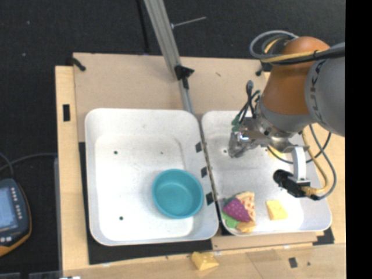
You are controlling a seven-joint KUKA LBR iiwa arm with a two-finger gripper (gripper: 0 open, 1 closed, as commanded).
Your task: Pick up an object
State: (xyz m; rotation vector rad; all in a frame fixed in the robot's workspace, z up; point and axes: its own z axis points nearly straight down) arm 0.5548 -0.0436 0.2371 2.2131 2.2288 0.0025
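My gripper (237, 145) hangs over the back left part of the right bin (314, 217), its grey fingers pointing down above bare bin floor. Nothing shows between them. A cluster of toy food lies at that bin's front left: purple grapes (235, 209) against an orange pizza slice (247, 202). A yellow cheese block (276, 210) lies a little to their right, near the front rim. All of these sit well in front of the gripper. A blue bowl (177, 193) rests in the left bin (104, 156), toward its front right.
A slanted metal pole (165, 36) crosses the bench from the top and ends at the bins' shared back corner. A yellow piece (204, 261) lies on the bench in front of the bins. A handheld pendant (11, 214) sits at the far left.
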